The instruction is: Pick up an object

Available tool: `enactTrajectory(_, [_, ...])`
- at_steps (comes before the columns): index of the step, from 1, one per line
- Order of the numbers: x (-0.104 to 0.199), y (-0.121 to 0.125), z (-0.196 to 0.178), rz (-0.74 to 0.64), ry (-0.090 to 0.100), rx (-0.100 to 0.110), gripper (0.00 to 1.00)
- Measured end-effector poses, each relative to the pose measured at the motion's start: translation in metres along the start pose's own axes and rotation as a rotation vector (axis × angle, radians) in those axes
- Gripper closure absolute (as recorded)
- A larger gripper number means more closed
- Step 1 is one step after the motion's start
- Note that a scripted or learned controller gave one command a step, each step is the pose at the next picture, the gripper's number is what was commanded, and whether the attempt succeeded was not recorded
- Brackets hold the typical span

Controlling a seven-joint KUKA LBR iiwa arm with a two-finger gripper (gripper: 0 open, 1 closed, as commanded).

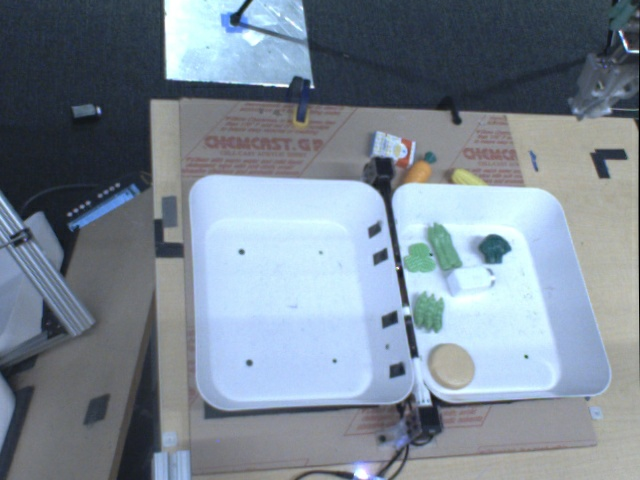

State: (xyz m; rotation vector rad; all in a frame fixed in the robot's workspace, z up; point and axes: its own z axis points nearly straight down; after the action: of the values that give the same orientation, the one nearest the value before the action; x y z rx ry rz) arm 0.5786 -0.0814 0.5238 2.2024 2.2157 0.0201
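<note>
End effector beside far-right corner of bench.

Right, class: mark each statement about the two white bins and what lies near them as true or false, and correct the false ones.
1. The tan round disc lies in the right bin. True.
2. The white block sits in the left bin. False: it lies in the right bin, below the dark green broccoli piece.
3. The orange carrot piece and yellow piece lie outside the bins, on the bench beyond the right bin's far rim. True.
4. The tan disc lies at the right bin's far rim. False: it lies near the near rim.
</note>
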Motion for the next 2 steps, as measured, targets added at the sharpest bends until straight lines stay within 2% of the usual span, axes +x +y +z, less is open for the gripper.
enactTrajectory(1, [0.027, -0.03, -0.013, 0.0, 0.003, 0.018, 1.0])
enactTrajectory(2, [0.034, -0.052, -0.013, 0.002, 0.003, 0.019, 1.0])
